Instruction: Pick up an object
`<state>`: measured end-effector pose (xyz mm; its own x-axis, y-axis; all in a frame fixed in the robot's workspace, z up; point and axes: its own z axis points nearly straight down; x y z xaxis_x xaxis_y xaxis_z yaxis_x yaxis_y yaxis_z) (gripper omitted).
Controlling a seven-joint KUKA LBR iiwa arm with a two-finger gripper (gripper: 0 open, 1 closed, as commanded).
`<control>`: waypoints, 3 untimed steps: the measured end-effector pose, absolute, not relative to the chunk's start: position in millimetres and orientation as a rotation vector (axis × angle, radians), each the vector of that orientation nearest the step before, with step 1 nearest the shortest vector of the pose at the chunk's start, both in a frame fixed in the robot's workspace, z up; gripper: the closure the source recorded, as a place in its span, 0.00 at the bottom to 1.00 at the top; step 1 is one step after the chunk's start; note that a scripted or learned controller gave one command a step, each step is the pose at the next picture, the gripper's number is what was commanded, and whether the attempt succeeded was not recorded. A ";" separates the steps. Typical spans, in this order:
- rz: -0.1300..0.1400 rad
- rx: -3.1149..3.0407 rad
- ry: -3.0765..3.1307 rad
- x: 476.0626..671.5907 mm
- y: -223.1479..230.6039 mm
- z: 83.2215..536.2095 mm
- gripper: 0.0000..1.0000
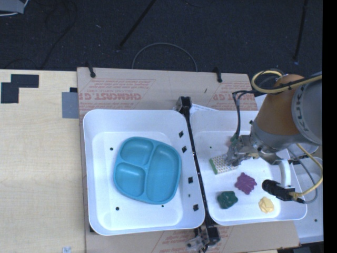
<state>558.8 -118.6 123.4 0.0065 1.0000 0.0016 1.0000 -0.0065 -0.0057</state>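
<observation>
My gripper (235,155) is low in the right bin (210,128), reaching in from the right. Its tip is at the right end of a flat white piece with a green edge (220,165), and I cannot see whether it touches it. A purple lumpy object (245,183) lies just below the gripper. A dark green object (227,199) sits nearer the front wall, and a small yellow object (266,205) lies at the front right.
The left bin (100,141) holds a blue divided plate (147,169). A black divider rail (190,157) runs between the two bins. The grey and orange arm (287,115) covers the right bin's back right part.
</observation>
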 end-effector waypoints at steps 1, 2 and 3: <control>-0.002 -2.221 -2.224 564.3 -111.4 181.0 1.00; -0.001 -2.221 -2.223 564.7 -112.6 208.2 1.00; 0.002 -2.213 -2.222 560.8 -53.4 203.8 1.00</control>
<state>560.8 -53.4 203.8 -0.0040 1.0000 0.0026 1.0000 0.0040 -0.0045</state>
